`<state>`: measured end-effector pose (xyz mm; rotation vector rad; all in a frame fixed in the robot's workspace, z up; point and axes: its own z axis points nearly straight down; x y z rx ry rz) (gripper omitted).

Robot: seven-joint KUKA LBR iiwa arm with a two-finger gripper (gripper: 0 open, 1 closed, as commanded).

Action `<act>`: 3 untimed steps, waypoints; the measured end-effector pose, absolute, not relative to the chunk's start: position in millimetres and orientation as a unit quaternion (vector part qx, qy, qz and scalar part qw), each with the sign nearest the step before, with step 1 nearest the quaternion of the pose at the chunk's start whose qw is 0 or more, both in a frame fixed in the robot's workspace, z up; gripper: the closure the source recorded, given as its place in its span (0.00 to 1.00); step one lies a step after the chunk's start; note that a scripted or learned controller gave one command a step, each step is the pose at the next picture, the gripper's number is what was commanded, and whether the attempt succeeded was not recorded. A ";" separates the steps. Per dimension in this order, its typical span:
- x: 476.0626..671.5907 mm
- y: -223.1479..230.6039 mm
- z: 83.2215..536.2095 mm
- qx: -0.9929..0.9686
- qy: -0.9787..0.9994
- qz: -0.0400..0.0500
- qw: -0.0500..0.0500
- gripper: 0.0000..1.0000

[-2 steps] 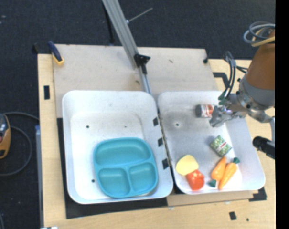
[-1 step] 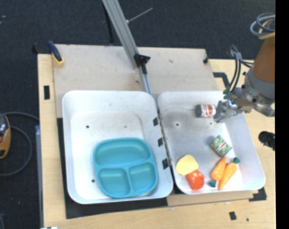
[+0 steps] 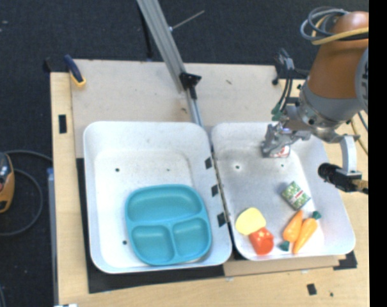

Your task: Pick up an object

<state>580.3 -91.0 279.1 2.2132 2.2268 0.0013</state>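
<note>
Nearest the camera, at the front of the right bin, a red toy tomato sits touching a yellow round piece just behind it. Beside them to the right two orange carrots lie side by side, tilted, green tips up near the bin's right side. Slightly further back, a small green box lies tilted, apart from the carrots and free of the gripper. In the left bin a teal divided plate with three compartments rests at the front, near the wall shared with the right bin. Mid right bin floor is bare white with a small dark dot. Further back, the gripper hangs over the rear part of the right bin, pointing down, well apart from the box, carrots and tomato. A bit of red and white shows at its tip; cannot tell what it is, or if it sits between the fingers. Finger spacing too small and blurred to read. Above it, the grey arm with orange band comes in from the right. Behind the bins, the tan bench carries a slanted metal rail running to the far edge.
</note>
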 end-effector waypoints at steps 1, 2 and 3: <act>592.3 -43.1 277.6 0.705 0.709 0.001 0.001 1.00; 615.3 7.3 257.7 0.705 0.709 0.000 0.001 1.00; 640.4 61.5 257.7 0.705 0.709 0.001 0.001 1.00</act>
